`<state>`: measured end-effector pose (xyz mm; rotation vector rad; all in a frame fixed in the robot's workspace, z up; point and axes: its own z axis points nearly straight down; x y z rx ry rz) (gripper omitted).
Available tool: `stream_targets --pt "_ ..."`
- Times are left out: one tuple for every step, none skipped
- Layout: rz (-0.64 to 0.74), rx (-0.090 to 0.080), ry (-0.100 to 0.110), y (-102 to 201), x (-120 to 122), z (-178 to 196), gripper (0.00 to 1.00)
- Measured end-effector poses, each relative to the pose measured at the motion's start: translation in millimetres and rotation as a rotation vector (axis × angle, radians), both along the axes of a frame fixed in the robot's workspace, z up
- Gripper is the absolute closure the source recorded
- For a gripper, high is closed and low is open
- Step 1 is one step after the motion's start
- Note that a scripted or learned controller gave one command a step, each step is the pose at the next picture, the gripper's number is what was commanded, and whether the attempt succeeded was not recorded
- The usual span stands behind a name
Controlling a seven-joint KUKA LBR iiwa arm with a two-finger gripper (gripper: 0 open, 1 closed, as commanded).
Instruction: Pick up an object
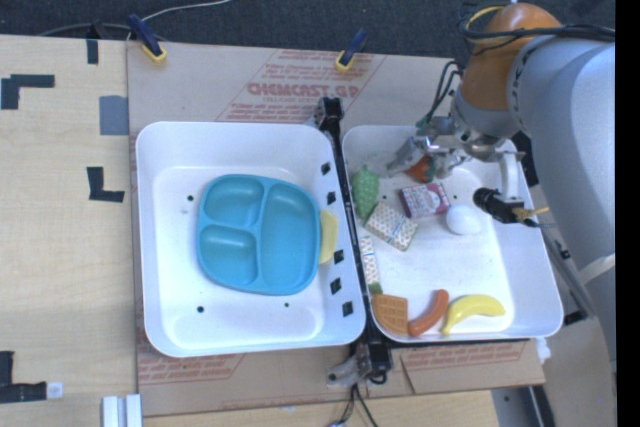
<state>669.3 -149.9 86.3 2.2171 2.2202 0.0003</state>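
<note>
Hand (428, 155) above right bin (520, 310) (toys below)

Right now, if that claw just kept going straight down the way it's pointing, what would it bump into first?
Most likely the small purple packet, which lies just beneath the claw in the right bin. Depth is hard to judge from this slanted view, so it might land on bare bin floor beside the packet instead.
</note>
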Motion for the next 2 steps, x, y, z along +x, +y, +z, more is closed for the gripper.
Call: stream_targets --pt "0.0 0.0 -0.001 -35.6 0.3 0.5 0.0" --pt "-0.001 0.0 -0.001 -47.7 -62.8 0.9 0.0"
